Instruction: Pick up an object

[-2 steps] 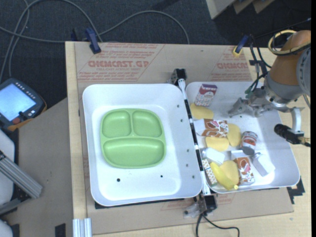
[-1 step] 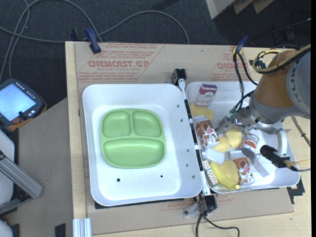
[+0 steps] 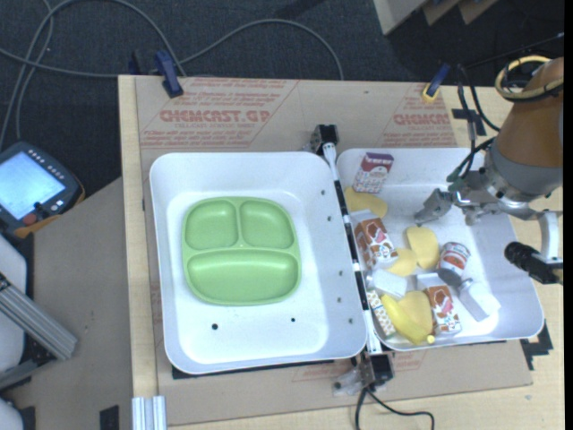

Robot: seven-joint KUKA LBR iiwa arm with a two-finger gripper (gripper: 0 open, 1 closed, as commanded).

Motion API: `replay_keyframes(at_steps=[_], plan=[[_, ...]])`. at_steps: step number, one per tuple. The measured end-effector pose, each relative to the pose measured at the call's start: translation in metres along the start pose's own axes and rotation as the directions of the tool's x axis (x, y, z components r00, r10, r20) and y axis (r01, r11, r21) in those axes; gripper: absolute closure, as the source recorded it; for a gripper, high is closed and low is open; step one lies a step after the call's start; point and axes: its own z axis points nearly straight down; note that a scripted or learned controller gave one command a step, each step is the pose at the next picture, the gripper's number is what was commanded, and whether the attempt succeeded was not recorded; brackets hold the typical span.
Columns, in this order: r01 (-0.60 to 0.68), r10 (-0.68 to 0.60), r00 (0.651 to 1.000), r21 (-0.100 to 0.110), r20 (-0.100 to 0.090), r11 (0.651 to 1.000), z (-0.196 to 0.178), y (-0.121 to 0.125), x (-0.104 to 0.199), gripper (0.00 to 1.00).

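I see two white bins on the bench. The left bin [image 3: 170,240] holds one green tray [image 3: 240,249] with three compartments. The right bin [image 3: 528,316] holds the pick objects, all clustered in its left and lower part.

Count in the right bin:
- One carton [image 3: 372,172] at the top, upright in view, long axis roughly up-down; label unreadable.
- One red-and-white can [image 3: 454,258] near the centre, lying tilted.
- Two red-and-white packets, one [image 3: 373,242] by the left wall and one [image 3: 443,310] lower down; print unreadable.
- Several yellow pieces [image 3: 421,247]; exact count unclear.

The gripper [image 3: 436,206] hangs over the bin's upper middle, fingers spread, nothing between them. The bench board [image 3: 215,115] reads "CHEMCAST GP" in red.
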Motion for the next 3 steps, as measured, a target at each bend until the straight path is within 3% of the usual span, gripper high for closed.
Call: replay_keyframes(at_steps=[1, 2, 3], plan=[[0.001, -0.001, 1.000, 0.005, -0.002, 1.000, 0.068, 0.001, 0.025, 0.00], [0.000, 0.000, 1.000, 0.004, -0.003, 1.000, 0.067, -0.005, 0.025, 0.00], [0.002, -0.002, 1.000, 0.000, 0.000, 1.000, 0.067, 0.076, 0.007, 0.00]])
